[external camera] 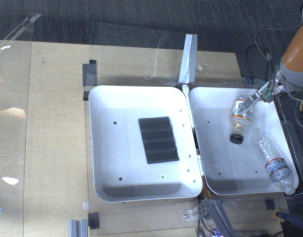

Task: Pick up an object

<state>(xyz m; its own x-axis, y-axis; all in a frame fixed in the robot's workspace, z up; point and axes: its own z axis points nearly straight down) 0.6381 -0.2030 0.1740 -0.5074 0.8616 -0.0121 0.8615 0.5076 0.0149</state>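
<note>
A small clear bottle [238, 118] with a yellowish label and a black cap is in the right bin [215, 157], tilted with its cap pointing down toward the bin floor. My gripper [248, 102] reaches in from the upper right and is shut on the bottle's upper end. The grey wrist with its orange band [297, 56] sits above the bin's far right corner. A second clear plastic bottle [274, 163] with a blue-and-white label lies on its side along the right wall of the same bin. A black ridged rectangular block [158, 139] lies flat in the middle of the left bin [107, 132].
A metal post [189, 58] stands behind the seam between the two bins. Cables [262, 43] hang near the arm at the upper right. The wooden bench [42, 132] extends to the left of the bins.
</note>
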